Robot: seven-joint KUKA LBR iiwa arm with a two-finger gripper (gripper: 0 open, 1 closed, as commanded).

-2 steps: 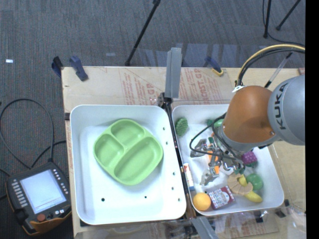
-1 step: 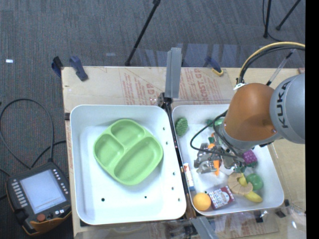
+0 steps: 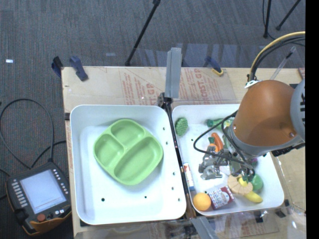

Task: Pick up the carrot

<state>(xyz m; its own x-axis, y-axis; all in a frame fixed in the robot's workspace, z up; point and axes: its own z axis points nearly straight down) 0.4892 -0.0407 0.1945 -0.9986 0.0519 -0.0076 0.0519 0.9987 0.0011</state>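
The carrot (image 3: 216, 142), a small orange piece, lies in the right bin (image 3: 199, 114) near its middle, partly crossed by black cables. A green leafy bit (image 3: 215, 122) lies just behind it. My gripper (image 3: 212, 167) hangs under the orange-banded wrist (image 3: 266, 114), low over the bin floor just in front of the carrot. The carrot rests beside the gripper's grey metal body, not inside it. The wrist hides the bin's right side.
The right bin also holds a green ridged piece (image 3: 181, 126), a white tube (image 3: 188, 176) along the left wall, an orange (image 3: 202, 201), a red packet (image 3: 220, 197), a banana (image 3: 252, 197) and a green item (image 3: 257, 183). A green divided plate (image 3: 128, 151) sits in the left bin (image 3: 84, 183).
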